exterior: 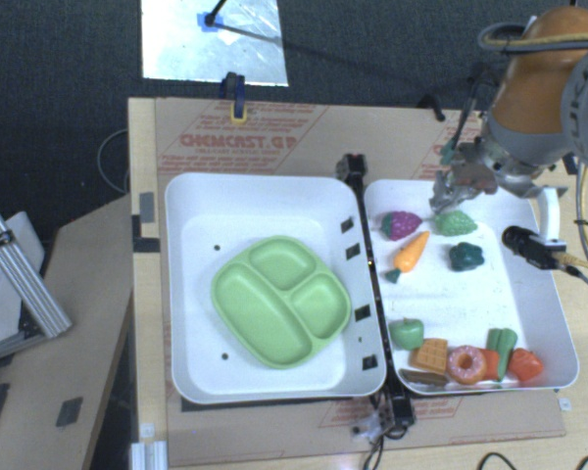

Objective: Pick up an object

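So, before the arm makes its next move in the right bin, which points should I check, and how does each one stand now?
1. Pincer is over the right bin: ok.
2. A target lies close: the light green leafy toy sits just below the pincer: ok.
3. Something held between the fingers: cannot tell, the view is too blurred there.
4. Room around the target: not ok, the purple toy, the carrot and the dark green toy crowd it.
5. Green divided plate lies flat in the left bin, apart from the arm: ok.
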You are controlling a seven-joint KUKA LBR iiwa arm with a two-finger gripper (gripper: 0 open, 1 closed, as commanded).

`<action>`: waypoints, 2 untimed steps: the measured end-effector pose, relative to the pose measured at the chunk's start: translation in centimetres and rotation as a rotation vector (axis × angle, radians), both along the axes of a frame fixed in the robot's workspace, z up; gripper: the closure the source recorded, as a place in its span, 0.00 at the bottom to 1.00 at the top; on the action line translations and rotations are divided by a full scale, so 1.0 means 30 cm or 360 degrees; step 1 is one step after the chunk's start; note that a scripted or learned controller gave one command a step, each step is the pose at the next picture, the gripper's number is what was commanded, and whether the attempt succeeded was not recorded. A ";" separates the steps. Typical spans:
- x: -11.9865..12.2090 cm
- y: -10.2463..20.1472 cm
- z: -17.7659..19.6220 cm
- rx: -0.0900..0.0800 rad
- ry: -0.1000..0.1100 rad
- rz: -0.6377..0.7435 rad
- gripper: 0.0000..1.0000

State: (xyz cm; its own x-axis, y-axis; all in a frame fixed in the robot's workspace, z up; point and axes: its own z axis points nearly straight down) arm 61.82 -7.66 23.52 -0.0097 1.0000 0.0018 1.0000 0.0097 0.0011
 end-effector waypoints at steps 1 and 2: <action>-0.070 0.186 -0.029 0.0001 0.0005 0.0000 1.00; -0.153 0.360 -0.015 0.0002 0.0004 0.0001 1.00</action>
State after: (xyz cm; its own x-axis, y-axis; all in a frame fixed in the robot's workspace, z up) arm 57.23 3.14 23.08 -0.0100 0.9999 0.0030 0.9999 0.0100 -0.0015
